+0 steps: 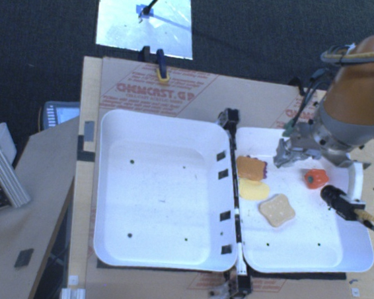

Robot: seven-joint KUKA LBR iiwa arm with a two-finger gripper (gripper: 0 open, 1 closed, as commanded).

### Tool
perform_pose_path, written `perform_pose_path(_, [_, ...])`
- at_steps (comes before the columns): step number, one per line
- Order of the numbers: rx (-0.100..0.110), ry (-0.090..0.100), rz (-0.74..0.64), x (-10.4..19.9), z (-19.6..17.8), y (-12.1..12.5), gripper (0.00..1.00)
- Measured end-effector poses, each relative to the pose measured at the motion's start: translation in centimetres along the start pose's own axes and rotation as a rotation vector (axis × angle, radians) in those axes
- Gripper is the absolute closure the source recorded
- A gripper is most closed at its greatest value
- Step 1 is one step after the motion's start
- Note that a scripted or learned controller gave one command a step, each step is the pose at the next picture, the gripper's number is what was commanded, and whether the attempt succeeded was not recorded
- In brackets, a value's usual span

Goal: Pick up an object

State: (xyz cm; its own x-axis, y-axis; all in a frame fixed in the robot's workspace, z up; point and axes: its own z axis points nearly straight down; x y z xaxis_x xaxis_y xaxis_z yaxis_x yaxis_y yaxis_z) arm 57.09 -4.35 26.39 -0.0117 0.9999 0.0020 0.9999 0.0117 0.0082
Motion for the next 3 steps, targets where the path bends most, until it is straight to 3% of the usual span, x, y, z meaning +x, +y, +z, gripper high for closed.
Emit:
perform_pose_path(1, [0.004, 0.001, -0.002, 9.1, -2.8, -2.2, 1.0])
perform_pose_path(2, [0.005, 0.001, 0.0, 15.4, -4.8, -1.9, 1.0])
perform_pose_path(3, [0.005, 0.002, 0.001, 20.6, -8.8, -7.6, 1.0])
